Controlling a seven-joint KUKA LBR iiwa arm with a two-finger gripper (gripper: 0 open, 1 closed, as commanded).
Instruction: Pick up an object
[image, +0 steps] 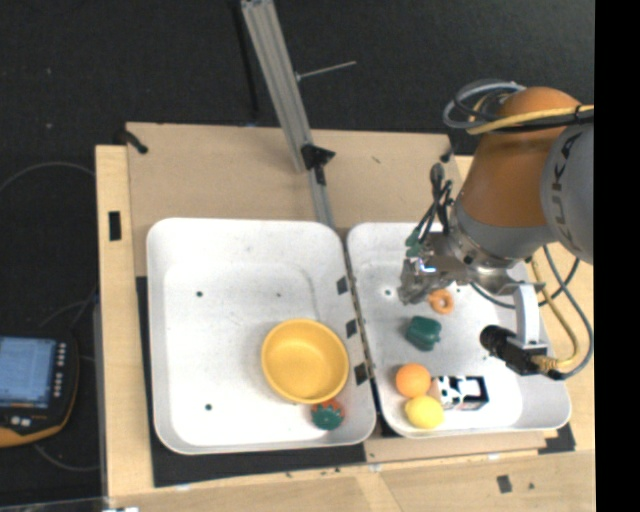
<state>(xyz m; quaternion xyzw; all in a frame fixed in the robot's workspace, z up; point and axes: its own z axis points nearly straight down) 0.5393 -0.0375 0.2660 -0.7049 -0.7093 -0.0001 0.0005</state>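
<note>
My gripper (418, 285) hangs low over the upper middle of the right bin (378, 243), under the grey and orange wrist. A small orange ring-like piece (441, 300) lies just right of the gripper tip, touching or nearly touching it; whether it is held cannot be made out. A green block (423, 332) sits a little below the gripper. Further toward the front lie an orange ball (411, 380), a yellow lemon (424, 412) and a black-and-white object (463, 392).
The left bin (165, 300) holds a yellow bowl (304, 360) and a small green and red piece (327, 415) at its front right corner. A slanted metal pole (288, 95) rises behind the bins. A handheld screen (30, 385) lies off the bench at the left.
</note>
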